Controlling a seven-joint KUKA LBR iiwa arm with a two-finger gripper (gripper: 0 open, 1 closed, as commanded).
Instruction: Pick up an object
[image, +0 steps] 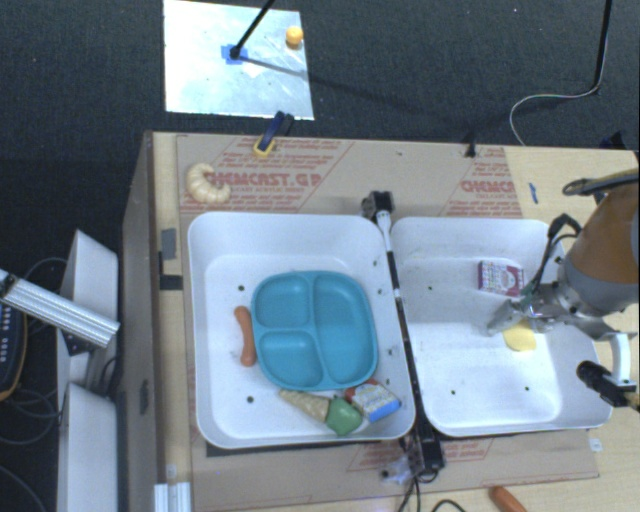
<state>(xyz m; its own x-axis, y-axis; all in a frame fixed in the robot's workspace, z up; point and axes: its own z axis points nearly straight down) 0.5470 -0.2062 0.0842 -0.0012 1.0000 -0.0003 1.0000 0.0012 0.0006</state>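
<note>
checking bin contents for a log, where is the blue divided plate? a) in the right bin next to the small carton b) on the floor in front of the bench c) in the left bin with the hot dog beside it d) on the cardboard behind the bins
c, the blue divided plate lies in the left bin, with the hot dog just off its left edge; the small carton is in the right bin.

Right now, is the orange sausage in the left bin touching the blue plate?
Apart. The camera view shows a strip of white bin floor between the sausage and the left rim of the blue plate.
</note>
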